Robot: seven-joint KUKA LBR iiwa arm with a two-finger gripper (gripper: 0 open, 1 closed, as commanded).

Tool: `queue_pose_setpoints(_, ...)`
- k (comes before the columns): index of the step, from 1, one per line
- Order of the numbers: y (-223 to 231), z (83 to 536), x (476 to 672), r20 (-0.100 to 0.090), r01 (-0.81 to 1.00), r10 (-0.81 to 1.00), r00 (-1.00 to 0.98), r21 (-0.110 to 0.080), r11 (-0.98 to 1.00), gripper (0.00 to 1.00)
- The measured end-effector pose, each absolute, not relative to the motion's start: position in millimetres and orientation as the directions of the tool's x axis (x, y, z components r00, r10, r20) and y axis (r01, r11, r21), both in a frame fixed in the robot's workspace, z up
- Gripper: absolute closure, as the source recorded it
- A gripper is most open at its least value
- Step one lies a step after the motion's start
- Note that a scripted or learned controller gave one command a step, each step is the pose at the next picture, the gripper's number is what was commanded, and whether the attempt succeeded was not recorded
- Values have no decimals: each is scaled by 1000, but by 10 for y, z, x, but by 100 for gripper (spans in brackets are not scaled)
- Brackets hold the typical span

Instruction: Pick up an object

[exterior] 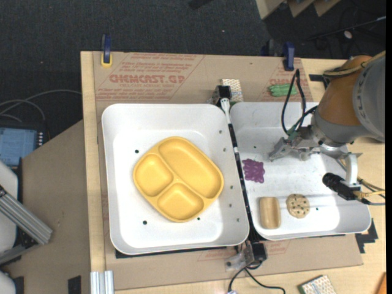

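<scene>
A cardboard-covered bench (184,72) on dark carpet bears two white bins. In the right bin (269,124), nearest the camera, a tan block (269,212) stands beside a speckled cookie (297,206). Beyond them a purple grape bunch (253,169) lies by that bin's left wall. Farther back the gripper (288,149) hangs low over the bin floor; whether it grips anything cannot be told. A yellow divided plate (177,177) fills the left bin (122,127).
</scene>
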State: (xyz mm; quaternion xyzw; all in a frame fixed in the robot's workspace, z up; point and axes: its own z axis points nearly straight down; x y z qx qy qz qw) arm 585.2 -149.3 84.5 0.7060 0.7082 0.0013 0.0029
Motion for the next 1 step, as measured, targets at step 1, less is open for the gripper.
queue_pose_setpoints(1,-1687,852,6305,-4,1000,1000,-2,7,2,0)
